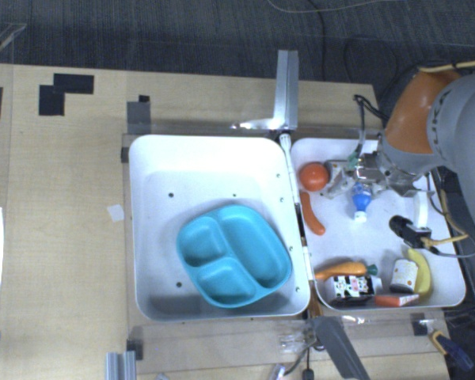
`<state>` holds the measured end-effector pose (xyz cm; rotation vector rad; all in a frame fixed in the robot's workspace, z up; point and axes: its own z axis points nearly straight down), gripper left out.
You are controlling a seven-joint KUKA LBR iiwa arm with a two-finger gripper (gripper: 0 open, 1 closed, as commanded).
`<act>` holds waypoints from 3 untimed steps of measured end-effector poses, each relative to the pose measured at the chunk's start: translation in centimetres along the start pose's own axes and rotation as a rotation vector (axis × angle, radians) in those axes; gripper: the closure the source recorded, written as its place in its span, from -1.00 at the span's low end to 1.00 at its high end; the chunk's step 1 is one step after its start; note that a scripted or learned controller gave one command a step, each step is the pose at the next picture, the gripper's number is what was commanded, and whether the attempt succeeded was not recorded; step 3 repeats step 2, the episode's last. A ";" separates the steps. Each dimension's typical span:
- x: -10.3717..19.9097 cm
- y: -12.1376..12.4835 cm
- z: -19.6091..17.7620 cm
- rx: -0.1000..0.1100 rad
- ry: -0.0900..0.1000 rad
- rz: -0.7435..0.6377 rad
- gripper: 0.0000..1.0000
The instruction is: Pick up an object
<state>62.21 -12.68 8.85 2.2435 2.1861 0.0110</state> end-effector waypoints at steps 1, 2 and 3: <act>0.2 0.2 -1.3 -0.006 0.001 -0.003 1.00; 9.3 0.8 -16.0 0.004 0.002 -0.124 1.00; 9.3 0.8 -16.0 0.004 0.002 -0.124 1.00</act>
